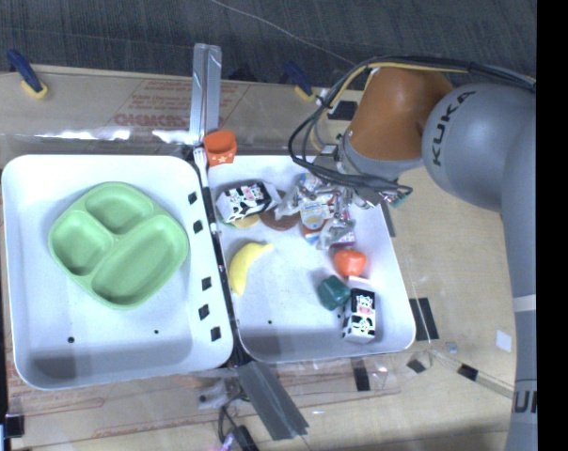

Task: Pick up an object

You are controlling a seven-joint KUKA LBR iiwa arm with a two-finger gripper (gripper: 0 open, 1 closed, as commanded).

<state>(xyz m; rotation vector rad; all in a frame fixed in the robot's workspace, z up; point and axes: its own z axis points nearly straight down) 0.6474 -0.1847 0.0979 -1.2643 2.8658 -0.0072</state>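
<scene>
Yellow banana (247,263), long axis slanting upper-right

**Lighting and Image Quality**

Illumination was even, diffuse and moderately bright, apparently from overhead. Both white bins (39,346) rendered pale without clipping, apart from a mild bright zone on the left bin floor. Shadows were soft and short: a faint one lay beneath the green plate (119,242), and a grey patch marked the left bin's lower corner. The arm's orange band (397,111) showed a dull sheen. Overall sharpness was modest; small objects appeared slightly soft and grainy. The dark upper background lacked detail.
</scene>
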